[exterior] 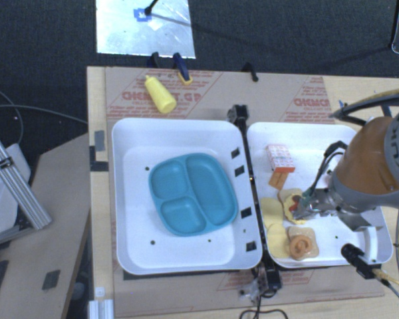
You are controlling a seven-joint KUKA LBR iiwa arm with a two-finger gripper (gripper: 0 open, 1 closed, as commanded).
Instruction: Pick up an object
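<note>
The right bin holds several small items. A pink-and-white box lies near its far left, with an orange block just in front of it. Pale yellow pieces lie along the left wall, and a tan ring-shaped item rests at the front. My gripper is low over a small yellow and red item in the middle of the bin, and partly covers it. The arm's orange band rises behind it on the right.
A blue divided plate lies in the left bin. Behind the bins, a yellow bottle and a blue clip sit on the cardboard. A black divider with clips runs between the bins.
</note>
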